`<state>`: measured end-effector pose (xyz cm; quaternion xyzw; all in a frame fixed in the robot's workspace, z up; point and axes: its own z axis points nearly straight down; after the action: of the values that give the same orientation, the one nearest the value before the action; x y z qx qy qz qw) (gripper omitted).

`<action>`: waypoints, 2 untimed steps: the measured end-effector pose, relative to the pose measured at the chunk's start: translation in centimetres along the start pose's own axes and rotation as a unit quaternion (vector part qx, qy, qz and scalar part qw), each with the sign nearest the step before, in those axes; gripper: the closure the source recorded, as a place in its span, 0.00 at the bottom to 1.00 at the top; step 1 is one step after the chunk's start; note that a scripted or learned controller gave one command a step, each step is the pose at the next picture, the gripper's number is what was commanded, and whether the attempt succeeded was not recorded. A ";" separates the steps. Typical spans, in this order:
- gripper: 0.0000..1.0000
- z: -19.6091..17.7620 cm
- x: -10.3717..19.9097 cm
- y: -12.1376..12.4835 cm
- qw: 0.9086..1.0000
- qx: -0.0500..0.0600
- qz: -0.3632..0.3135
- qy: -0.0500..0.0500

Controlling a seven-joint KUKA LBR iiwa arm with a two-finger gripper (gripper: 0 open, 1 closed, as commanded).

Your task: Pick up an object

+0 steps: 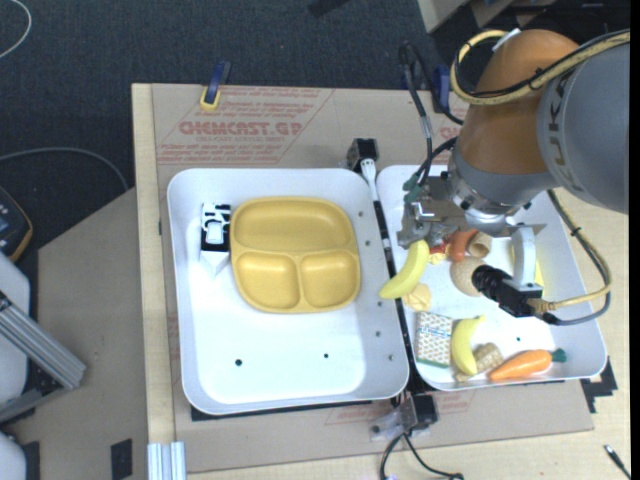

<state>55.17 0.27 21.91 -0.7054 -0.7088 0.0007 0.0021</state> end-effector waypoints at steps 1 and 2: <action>1.00 0.3 -1.0 0.8 1.000 -0.002 0.003 -0.002; 1.00 -1.7 -0.3 0.9 1.000 -0.004 0.002 -0.001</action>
<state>56.11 -0.07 23.57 -0.7065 -0.7077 -0.0014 -0.0016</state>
